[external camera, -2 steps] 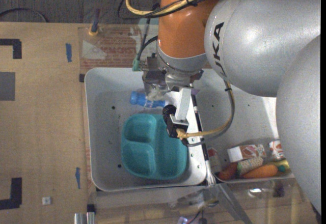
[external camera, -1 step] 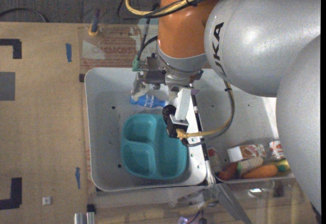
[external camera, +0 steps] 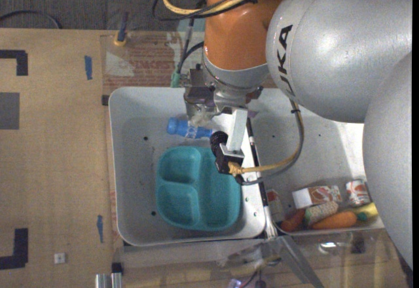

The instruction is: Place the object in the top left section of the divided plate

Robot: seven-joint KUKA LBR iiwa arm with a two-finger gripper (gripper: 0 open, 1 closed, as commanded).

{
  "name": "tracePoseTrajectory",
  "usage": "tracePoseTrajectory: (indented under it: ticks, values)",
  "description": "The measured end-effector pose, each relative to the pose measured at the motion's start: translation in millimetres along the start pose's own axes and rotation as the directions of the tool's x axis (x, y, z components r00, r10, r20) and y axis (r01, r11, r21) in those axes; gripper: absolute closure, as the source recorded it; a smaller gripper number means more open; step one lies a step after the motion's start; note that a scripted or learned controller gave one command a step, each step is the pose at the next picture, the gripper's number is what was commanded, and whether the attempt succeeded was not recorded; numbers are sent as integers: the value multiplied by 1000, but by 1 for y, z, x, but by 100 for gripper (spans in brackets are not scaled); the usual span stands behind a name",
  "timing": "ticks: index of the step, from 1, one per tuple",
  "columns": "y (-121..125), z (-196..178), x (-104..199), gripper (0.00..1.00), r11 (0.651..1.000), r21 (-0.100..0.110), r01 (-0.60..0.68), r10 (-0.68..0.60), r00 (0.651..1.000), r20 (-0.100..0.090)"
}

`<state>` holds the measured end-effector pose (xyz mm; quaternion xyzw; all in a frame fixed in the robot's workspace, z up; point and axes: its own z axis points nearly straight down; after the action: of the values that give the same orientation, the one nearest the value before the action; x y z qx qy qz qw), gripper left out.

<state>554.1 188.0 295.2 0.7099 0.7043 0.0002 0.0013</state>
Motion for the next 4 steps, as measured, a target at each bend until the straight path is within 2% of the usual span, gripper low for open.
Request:
tracePoseTrajectory:
  ticks: [1, 2, 3, 4]
  values:
    - [0, 0, 0, 0, 1000, 0, 0, 0, 1000, 1]
    - [1, -10, 0, 100, 1000, -1, 1, -1, 1000, 1]
    - [-28, 55, 35, 100, 944, 3, 331, -331, 944, -3]
    - [42, -141, 25, 100, 947, -2, 321, -321, 947, -1]
